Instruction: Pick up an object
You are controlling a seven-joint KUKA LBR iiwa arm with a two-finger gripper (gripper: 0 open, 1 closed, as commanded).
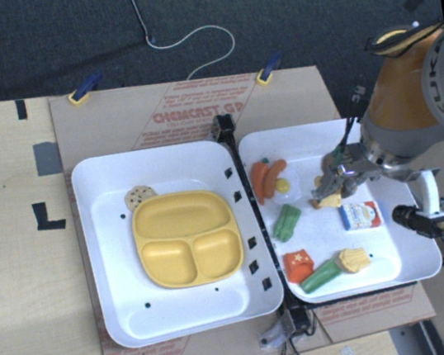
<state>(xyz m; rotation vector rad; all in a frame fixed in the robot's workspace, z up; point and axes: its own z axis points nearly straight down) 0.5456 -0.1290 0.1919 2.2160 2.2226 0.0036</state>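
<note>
A light wooden bench [21, 279] carried a brown cardboard sheet [195, 110] with red print, clipped at its far edge by two blue and yellow clamps [84, 88]. Two shallow white bins sat side by side on the sheet, the left bin [101, 233] touching the right bin [365, 129].

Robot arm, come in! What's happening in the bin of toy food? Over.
End effector low in right bin, fingers unclear. Yellow piece just beneath it. Small carton close alongside.
</note>
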